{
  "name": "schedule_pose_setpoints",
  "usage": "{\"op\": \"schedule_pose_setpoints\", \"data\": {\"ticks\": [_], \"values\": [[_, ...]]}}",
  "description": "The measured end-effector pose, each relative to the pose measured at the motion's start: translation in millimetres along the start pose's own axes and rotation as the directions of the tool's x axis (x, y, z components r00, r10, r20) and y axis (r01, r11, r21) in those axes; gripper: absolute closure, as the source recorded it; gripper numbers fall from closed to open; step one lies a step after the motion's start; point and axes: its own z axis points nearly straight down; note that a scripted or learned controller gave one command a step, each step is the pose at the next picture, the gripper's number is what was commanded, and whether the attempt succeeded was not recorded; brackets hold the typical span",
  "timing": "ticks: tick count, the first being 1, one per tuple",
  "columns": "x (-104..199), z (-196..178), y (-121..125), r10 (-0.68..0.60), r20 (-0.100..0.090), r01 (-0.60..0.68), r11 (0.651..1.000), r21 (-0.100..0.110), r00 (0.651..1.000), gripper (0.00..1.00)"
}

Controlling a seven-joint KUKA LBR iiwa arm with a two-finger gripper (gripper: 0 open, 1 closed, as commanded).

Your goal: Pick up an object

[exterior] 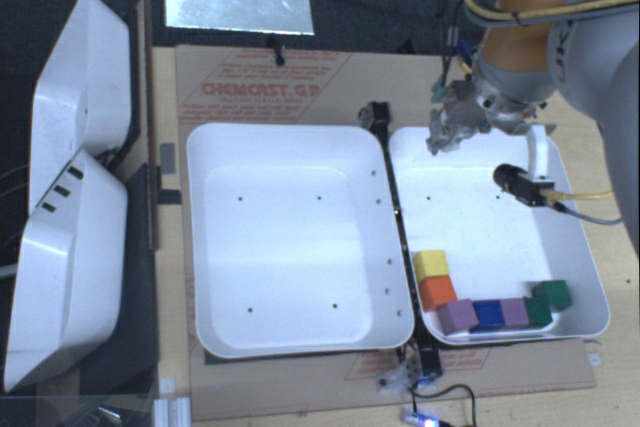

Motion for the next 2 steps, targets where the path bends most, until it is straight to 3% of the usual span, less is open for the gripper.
{"op": "schedule_pose_setpoints", "data": {"ticks": [2], "values": [[98, -12, -17, 0.000, 0.000, 0.000, 1.000, 0.000, 1.000, 1.00]]}}
